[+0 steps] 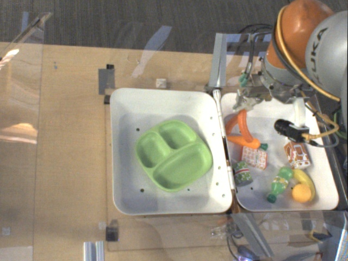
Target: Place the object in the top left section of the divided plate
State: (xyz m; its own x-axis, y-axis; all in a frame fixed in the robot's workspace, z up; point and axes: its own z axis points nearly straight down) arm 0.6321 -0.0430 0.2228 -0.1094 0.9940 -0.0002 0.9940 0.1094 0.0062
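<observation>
A green divided plate (173, 154) lies in the left bin (125, 194), turned at a slant, with two small sections toward its upper left and one large section at the lower right. All three sections look bare. My gripper (247, 101) hangs over the upper left corner of the right bin (326, 200), just above a curved orange carrot-like piece (240, 123). A second orange carrot with a green tip (246, 141) lies right below it. Nothing visibly hangs from the gripper.
The right bin also holds a red-and-white checked box (254, 157), an orange-and-white carton (297, 154), a green bottle (278, 181), a banana (305, 179), an orange (300, 193) and a dark green packet (242, 174). A raised divider (223, 145) separates the bins.
</observation>
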